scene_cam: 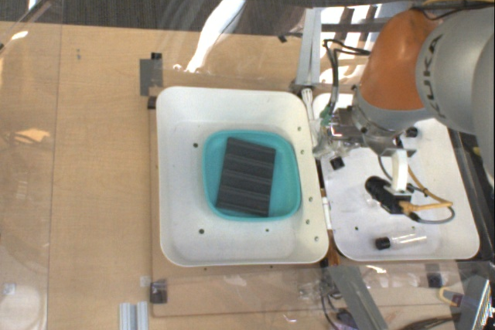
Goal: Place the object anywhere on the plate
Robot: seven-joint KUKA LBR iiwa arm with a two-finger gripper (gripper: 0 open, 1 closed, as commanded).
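A dark grey ribbed block (246,177) lies flat on a teal plate (211,183), well inside its rim, its long side slightly tilted from the plate's edges. The plate rests in the middle of the left white bin (176,166), which sits near the centre of the wooden bench (85,166). The grey arm (460,66) with its orange band (394,58) reaches in from the bench's right edge over the right white bin (456,197), its tool (340,139) hanging above that bin's left rim, just beside the gap between the two bins. Whether the tool is apart or together cannot be told. A small clear capped tube (401,241) lies near the right bin's front edge.
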